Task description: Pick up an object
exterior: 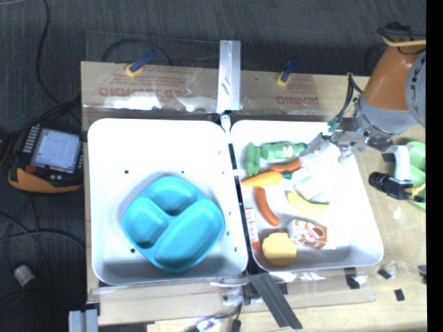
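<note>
Arm: reaching in from right, gripper (332, 142) hovering over right bin (367, 216) upper edge | Fingers: cannot tell spread or pressed, nothing visibly held | Objects lying in right bin: green bottle (273, 151), carrot (263, 179), sausage (267, 206), banana (304, 203), carton (308, 233) | Left bin (104, 185): holding blue tray (173, 221).

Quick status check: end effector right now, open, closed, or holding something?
End effector: above the upper right corner of the right bin; whether it is open, closed or holding anything cannot be told from this view.
</note>
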You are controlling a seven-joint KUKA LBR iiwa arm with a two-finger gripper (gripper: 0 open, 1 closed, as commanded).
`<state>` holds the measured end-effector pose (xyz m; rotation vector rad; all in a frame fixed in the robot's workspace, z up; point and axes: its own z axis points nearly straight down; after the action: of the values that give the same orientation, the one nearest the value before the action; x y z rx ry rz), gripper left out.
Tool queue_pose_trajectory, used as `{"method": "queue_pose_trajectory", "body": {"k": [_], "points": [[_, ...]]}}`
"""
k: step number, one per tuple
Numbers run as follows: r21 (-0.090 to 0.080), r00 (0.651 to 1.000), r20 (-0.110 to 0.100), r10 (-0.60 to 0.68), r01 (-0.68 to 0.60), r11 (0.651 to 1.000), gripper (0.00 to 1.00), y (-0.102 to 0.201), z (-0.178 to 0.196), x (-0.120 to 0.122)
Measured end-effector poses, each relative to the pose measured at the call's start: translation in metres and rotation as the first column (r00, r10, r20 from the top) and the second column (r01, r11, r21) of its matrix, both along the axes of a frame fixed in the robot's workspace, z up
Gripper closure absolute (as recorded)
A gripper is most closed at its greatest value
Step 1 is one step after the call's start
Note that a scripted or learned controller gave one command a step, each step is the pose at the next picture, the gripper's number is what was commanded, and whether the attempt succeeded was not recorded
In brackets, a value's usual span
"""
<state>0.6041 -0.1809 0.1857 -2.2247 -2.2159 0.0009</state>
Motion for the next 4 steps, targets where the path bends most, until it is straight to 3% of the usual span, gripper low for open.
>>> {"method": "queue_pose_trajectory", "body": {"k": [1,2,3,4], "points": [[-0.004,0.989,0.002,-0.147,0.147,0.989,0.00,0.027,0.090,0.004],[-0.002,0.998,0.001,-0.056,0.056,0.998,0.00,0.018,-0.085,-0.030],[-0.001,0.998,-0.001,-0.062,0.062,0.998,1.00,0.018,-0.077,-0.030],[-0.001,0.998,0.000,-0.062,0.062,0.998,0.00,0.018,-0.077,-0.030]]}}
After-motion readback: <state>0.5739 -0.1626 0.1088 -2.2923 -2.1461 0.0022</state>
